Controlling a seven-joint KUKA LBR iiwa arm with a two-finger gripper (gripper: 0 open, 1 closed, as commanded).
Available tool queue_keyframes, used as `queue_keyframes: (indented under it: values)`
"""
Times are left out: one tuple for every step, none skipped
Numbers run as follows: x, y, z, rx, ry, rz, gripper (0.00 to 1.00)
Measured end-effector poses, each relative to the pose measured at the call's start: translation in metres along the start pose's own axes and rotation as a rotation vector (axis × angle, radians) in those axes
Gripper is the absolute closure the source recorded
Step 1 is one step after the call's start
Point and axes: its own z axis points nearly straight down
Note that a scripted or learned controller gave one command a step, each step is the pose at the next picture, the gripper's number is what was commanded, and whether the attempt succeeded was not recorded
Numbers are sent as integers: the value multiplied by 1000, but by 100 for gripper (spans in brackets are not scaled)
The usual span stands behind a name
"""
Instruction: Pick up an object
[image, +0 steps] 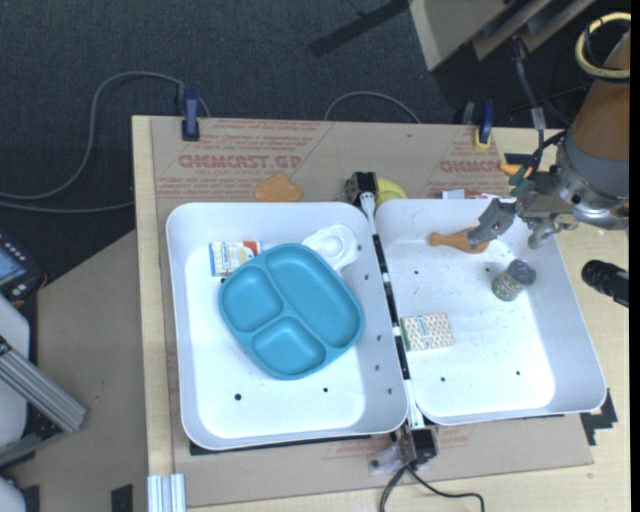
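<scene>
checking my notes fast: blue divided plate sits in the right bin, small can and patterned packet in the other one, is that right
Not quite. The camera view shows the blue divided plate in the left bin, not the right one. The small can and the patterned packet lie in the right bin, so they are indeed in the other bin from the plate.

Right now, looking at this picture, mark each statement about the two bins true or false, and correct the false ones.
1. The blue plate lies in the left bin. True.
2. The small can lies in the left bin. False: it lies in the right bin.
3. The gripper hovers over the right bin. True.
4. The patterned packet lies on the blue plate. False: it lies in the right bin.
</scene>
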Motion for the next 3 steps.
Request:
queue_keyframes:
  values:
    - [-76,29,117,10,-1,7,0]
    - [-82,34,153,-5,-2,0,0]
    - [-59,94,185,2,-2,-6,0]
